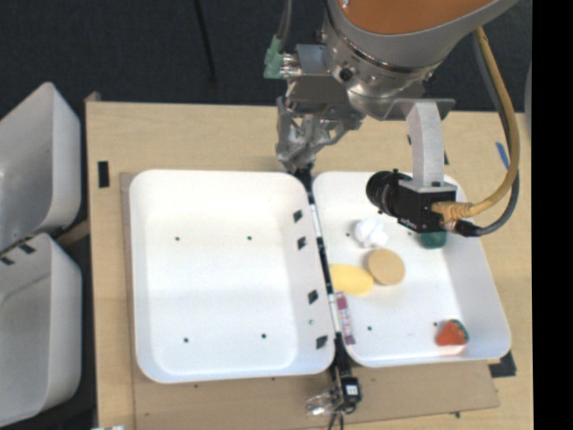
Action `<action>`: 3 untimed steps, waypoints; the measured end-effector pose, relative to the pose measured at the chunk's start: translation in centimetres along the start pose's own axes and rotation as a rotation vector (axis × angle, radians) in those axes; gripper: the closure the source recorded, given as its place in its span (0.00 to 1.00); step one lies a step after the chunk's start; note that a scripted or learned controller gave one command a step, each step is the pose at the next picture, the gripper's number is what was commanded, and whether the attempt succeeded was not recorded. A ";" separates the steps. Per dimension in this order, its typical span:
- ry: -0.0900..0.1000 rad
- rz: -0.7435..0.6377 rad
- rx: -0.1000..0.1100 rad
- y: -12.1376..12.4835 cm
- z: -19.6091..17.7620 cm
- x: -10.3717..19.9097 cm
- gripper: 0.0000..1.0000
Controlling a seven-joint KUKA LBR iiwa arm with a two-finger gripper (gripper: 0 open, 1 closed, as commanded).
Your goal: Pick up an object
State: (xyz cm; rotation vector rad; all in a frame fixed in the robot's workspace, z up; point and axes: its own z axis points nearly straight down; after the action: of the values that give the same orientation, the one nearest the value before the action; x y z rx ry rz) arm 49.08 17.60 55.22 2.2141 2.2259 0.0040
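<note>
Pick not yet made: hand up at the bins' far edge, objects loose in the right bin

Going left to right: the left bin [161,240] carries nothing to take; the hand [300,150] hangs at about 12 o'clock above the divider between the bins, and whether it is spread or pressed together I cannot tell, since its tips blur into dark metal. The right bin [483,285] bears a yellow piece [352,281] touching a tan disc [387,266], a white lump [368,233] just at 11 o'clock of the disc, a green thing [433,239] half hidden under the black camera mount [407,202], and a red piece [451,332] at 5 o'clock. Choosing, descending, gripping and lifting all seem left to do
</note>
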 end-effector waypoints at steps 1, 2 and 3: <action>-0.004 0.000 0.004 0.2 -0.8 -0.3 1.00; -0.007 -0.004 0.005 0.4 -1.7 -0.4 1.00; -0.009 -0.009 0.008 0.6 -2.5 -0.4 1.00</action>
State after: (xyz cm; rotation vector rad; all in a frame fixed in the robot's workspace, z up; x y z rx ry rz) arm 49.70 17.20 57.73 2.2037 2.2345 -0.0149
